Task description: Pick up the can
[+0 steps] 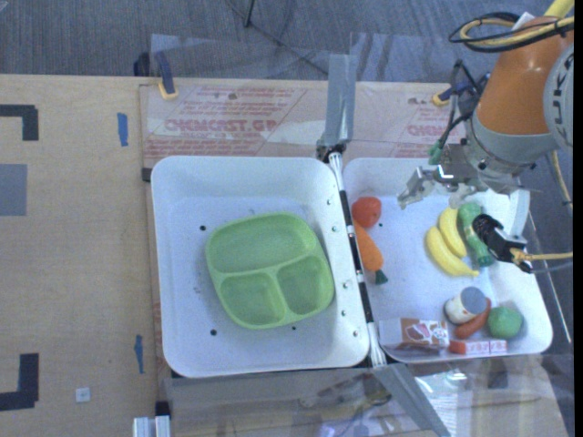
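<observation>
The can (470,302) sits in the right bin (401,308), toward its near right corner. Its round grey end faces up, with a pale, orange-edged body below it. A round green fruit (506,321) lies just beside it on the right, and a short red thing (468,327) lies against its lower side. A flat red-and-white packet (423,333) rests further left along the bin's near wall.

Above the can, a bunch of yellow bananas (444,242) lies mid-bin with a green item (470,228) along its right side, partly covered by the robot's own hardware. By the bin's left wall an orange carrot (369,251) points its green end toward the near side, and a red tomato (366,211) lies just above it.

The gripper (424,184) hangs over the far part of the right bin, above the bananas and well apart from the can. Nothing shows in its grasp, and I cannot tell whether it is set wide or narrow.

The left bin (182,208) holds a light green divided plate (269,269) with three compartments, lying flat near its middle.
</observation>
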`<state>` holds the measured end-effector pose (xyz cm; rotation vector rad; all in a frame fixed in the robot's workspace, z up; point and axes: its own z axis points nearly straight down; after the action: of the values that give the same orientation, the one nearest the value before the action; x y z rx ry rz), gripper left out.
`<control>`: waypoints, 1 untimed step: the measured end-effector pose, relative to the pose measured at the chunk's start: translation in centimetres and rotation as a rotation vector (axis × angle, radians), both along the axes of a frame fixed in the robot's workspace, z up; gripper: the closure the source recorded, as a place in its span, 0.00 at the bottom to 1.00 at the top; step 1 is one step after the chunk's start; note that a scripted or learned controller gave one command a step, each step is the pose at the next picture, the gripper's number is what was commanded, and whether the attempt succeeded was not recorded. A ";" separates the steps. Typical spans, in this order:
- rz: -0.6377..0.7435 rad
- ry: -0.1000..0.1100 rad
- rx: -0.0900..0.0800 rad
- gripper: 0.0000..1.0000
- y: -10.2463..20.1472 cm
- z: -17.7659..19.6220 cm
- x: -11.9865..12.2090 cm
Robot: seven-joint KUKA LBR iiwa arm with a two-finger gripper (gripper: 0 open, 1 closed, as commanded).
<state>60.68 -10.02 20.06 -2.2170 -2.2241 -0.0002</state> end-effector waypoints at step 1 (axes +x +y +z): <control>0.261 -0.012 -0.003 0.00 -3.1 -11.1 -1.6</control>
<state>59.07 -13.12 8.98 -1.9151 -2.5019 -0.0100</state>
